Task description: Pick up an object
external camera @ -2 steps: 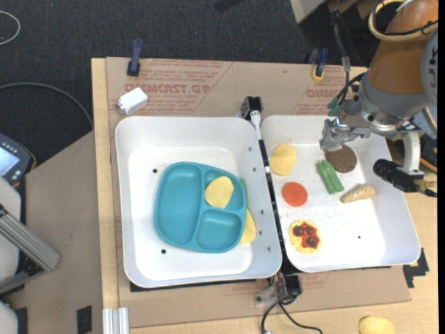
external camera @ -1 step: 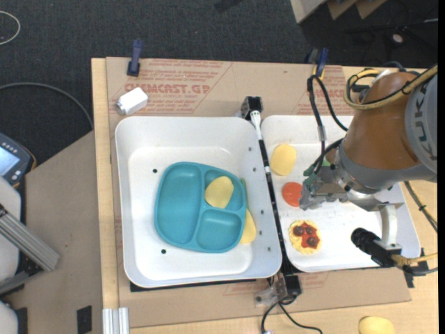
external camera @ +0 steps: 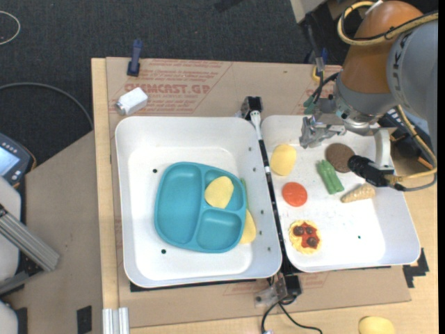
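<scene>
Hovering empty with fingers narrowly parted, the gripper (external camera: 314, 133) should be centred over the yellow piece (external camera: 282, 159) just beside them.

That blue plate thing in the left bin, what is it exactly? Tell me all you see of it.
The teal tray is a smooth, plastic-looking divided plate with rounded corners and three compartments. It lies flat, turned slightly askew, on the floor of the left bin. A pale yellow piece rests in its upper right compartment. Another yellow piece pokes out at its lower right edge, partly hidden by it.
</scene>
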{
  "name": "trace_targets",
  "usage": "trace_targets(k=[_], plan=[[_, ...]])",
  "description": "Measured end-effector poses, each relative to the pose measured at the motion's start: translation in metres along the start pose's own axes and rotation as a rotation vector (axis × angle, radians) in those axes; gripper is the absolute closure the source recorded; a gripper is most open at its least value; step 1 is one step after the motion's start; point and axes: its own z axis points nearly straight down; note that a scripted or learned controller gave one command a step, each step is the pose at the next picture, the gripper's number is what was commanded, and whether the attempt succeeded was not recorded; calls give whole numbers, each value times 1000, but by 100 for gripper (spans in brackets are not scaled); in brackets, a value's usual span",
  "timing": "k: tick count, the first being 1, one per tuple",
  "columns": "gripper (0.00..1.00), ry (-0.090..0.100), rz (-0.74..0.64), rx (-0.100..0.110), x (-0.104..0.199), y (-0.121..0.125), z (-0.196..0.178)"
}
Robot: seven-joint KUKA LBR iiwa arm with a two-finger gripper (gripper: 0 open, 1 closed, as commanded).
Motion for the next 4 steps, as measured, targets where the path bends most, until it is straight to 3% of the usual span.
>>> trace_targets(k=[1, 2, 3, 4], plan=[[100, 6, 2, 18, 34, -83, 3], [100, 1, -2, -5, 33, 50, -14], [100, 5, 1, 17, 58, -10, 8], [100, 3, 7, 7, 23, -112, -85]])
